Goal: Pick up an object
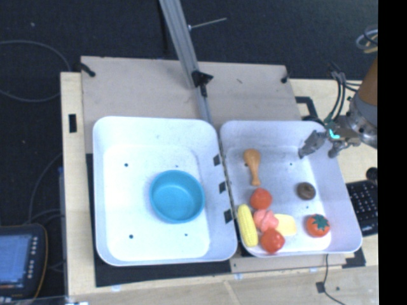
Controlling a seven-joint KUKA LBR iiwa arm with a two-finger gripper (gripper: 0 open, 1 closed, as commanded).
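The right bin (280,134) holds several toy foods. A tan drumstick (253,165) lies near its middle, with a red tomato (260,199) just below. A brown round piece (306,190) sits toward the right wall. Along the front lie a yellow corn cob (247,225), a pink piece (265,220), a yellow piece (286,224), a red piece (272,241) and a red fruit with a green top (317,225). My gripper (322,146) hovers over the bin's back right corner, open, with nothing between its fingers (310,144).
The left bin (114,138) holds a blue bowl (177,196). A grey metal post (181,37) slants down to the gap between the bins. A black keyboard (364,205) lies right of the bench, and a small screen (19,259) sits at the lower left.
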